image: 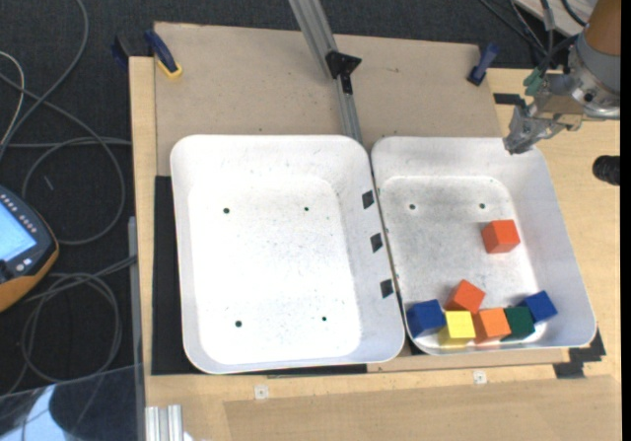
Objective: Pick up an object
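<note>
Blocks: three orange (501,236), two blue (425,316), one yellow (459,326), one green (520,320), all in right bin (562,232), left bin (187,232) alongside, hand (520,141) over right bin's far corner, grip state indiscernible

The scene is viewed by a single fixed camera, set high above the tabletop (296,84) and tilted downward. Both white bins (197,232) are taken in whole from moderate distance, with surrounding dark floor (69,35) included.

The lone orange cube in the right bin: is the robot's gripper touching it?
Apart. The camera view shows the gripper above the right bin's far rim, with bare white floor separating it from the lone orange cube.
</note>
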`<state>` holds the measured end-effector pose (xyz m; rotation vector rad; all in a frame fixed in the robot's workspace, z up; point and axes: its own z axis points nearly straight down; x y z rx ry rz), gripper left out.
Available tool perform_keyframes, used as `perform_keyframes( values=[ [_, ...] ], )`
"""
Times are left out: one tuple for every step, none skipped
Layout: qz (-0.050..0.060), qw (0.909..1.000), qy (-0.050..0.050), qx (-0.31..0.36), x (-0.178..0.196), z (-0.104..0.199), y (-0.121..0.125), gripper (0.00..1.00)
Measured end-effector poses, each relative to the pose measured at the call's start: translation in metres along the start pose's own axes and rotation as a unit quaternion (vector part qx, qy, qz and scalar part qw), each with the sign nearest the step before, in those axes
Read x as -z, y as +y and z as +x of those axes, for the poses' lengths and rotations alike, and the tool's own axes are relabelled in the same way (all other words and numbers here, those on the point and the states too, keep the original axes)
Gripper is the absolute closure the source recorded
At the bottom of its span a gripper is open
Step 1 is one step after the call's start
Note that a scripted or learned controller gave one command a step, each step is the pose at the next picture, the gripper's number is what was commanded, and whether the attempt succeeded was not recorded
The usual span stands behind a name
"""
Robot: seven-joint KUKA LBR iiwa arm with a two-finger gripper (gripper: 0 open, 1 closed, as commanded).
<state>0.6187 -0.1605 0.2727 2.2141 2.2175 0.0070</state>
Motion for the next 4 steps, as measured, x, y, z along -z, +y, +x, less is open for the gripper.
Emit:
perform_keyframes(
  values=[
    [0.005, 1.0000, 0.003, 0.002, -0.013, 0.054, 0.003, 1.00],
    [0.006, 1.0000, 0.003, 0.002, -0.026, 0.105, -0.002, 1.00],
    [0.006, 1.0000, 0.003, 0.002, -0.033, 0.161, 0.003, 1.00],
    [0.005, 1.0000, 0.003, 0.002, -0.025, 0.212, -0.010, 1.00]
  ],
)
